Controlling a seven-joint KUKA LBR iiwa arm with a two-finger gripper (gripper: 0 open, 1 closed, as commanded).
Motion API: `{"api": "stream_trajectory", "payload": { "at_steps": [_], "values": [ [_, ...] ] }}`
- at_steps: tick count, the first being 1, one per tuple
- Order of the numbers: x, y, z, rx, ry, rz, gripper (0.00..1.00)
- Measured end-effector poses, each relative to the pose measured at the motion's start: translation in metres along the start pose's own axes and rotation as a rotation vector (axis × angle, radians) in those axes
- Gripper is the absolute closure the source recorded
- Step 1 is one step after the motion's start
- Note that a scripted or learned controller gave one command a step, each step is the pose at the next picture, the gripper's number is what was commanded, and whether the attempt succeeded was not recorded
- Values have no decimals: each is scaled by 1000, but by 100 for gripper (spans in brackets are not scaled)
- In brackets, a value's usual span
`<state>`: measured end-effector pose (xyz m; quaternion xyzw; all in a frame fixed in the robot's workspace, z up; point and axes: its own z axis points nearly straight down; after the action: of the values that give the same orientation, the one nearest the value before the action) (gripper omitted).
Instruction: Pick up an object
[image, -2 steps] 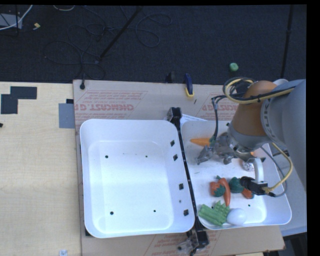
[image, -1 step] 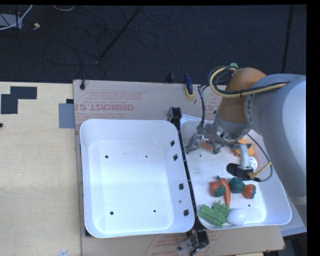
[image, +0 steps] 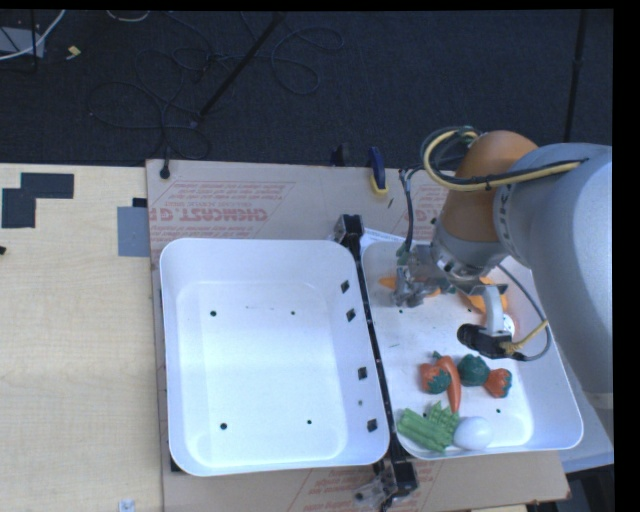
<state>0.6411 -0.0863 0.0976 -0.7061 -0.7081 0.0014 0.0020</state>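
Hand (image: 408, 290) located low over the rear left corner of the right bin (image: 560, 425), close to the divider between the two bins; its state, wide or narrow, cannot be told from this angle, and nothing is seen held in it. Arm (image: 545, 215) enters from the right, grey, with the orange band (image: 492, 158) above the wrist and a yellow cable looped at it.

Contents of right bin, all toy foods: orange piece (image: 387, 283) just left of the hand, contact not determinable; second orange piece (image: 495, 297) to the hand's right, partly hidden by the wrist; carrot (image: 453, 385) near the bin's middle, lying at a slant; red-orange lump (image: 432, 377) touching the carrot on its left; dark green piece (image: 473, 369) just right of the carrot; red piece (image: 499, 381) beside the green one; green bundle (image: 424, 428) at the front edge; white egg (image: 473, 434) touching the bundle on its right. The front group lies well apart from the hand.

Left bin (image: 200, 270) white, with small dark dots on its floor. Both bins rest on a cardboard sheet (image: 250, 205) printed in red; sheet lies on the pale tabletop (image: 70, 350); blue clip (image: 377, 170) at the sheet's rear edge.
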Motion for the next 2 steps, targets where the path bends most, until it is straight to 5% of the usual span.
{"api": "stream_trajectory", "payload": {
  "at_steps": [1, 2],
  "values": [
    [0, 0, 0, 1, 0, -1, 0],
    [-21, 1, 11, 2, -1, 4, 0]
  ]
}}
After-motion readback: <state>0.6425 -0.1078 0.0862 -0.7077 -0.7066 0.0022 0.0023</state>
